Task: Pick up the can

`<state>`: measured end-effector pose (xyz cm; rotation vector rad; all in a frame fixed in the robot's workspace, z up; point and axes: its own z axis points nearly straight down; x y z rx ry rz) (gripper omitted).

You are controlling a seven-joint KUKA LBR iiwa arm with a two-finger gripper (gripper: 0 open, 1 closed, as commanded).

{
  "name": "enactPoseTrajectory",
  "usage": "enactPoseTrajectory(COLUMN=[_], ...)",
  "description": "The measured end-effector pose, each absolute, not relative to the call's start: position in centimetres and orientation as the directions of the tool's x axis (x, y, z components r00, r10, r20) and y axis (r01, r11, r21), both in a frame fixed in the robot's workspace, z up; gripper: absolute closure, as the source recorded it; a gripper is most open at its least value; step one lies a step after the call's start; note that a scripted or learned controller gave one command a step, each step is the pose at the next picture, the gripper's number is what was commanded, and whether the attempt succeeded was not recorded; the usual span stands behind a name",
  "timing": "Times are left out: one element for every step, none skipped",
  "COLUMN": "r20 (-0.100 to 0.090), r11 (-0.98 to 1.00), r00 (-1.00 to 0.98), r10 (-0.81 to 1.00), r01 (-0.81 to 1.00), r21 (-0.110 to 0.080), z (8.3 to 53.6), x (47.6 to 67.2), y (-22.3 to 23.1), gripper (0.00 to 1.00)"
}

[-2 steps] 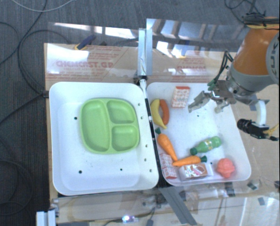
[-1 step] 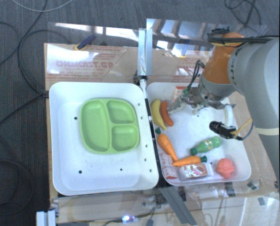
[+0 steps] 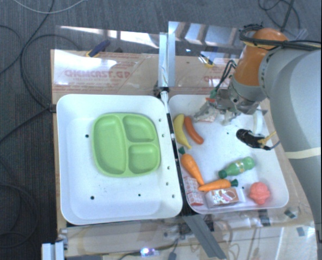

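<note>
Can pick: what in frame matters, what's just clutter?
Job: grey arm's pincer, over the shallow white right bin; red-and-white labelled container at that bin's near edge, probably the can, not certain.
Clutter: yellow banana; orange carrot; green plastic bottle; pink ball; green divided plate in the left white bin.

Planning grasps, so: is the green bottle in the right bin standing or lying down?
Lying down: the green bottle rests on its side on the right bin floor, its whole length showing.
</note>
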<state>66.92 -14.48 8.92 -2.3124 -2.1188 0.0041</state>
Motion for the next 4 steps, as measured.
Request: enactPoseTrajectory(r20=[0.000,0.006,-0.010,-0.002], r11=[-0.386,-0.470,-0.394,-0.385], r00=[0.386,0.470,0.394,0.385], r10=[0.922,0.883,0.919,0.923], r01=[0.922,0.882,0.919,0.923], r21=[-0.027,0.008,-0.007,0.008], z=[8.8,9.1,9.4,8.9], x=[66.6,59.3,66.6,65.1], y=[-15.7,-19.8,-13.7,-17.8], gripper=[0.00,0.00,0.00,0.00])
